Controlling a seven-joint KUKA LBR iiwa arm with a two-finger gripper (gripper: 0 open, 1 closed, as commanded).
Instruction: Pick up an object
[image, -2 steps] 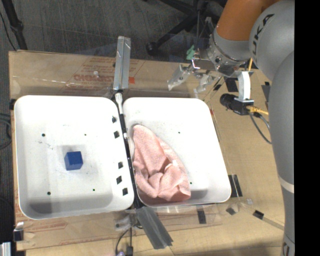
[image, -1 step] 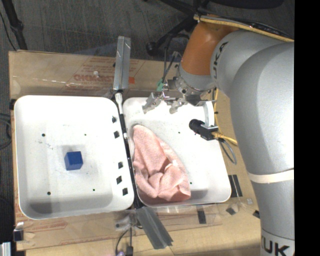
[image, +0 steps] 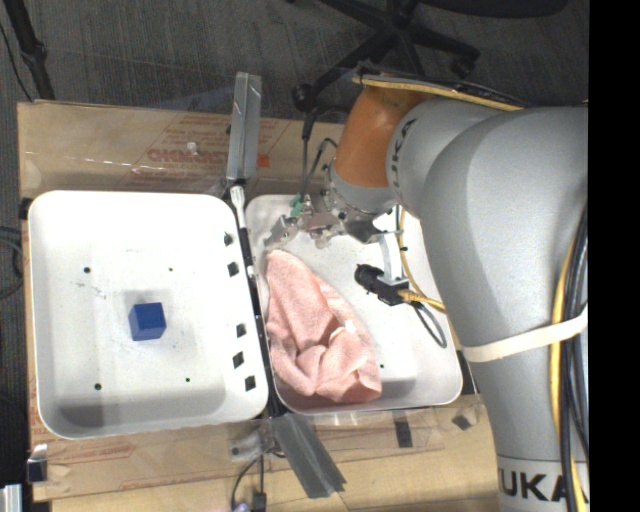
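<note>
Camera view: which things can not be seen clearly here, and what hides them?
- Gripper: too small and cluttered to tell whether it is open or shut.
- Right bin: its right side is covered by the grey arm.
- Pink cloth: its folds may hide something underneath.
- Blue cube: fully visible in the left bin.

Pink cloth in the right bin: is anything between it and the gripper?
Nothing visible. The gripper sits in the right bin, right at the far end of the pink cloth. The blue cube lies apart in the left bin.
</note>
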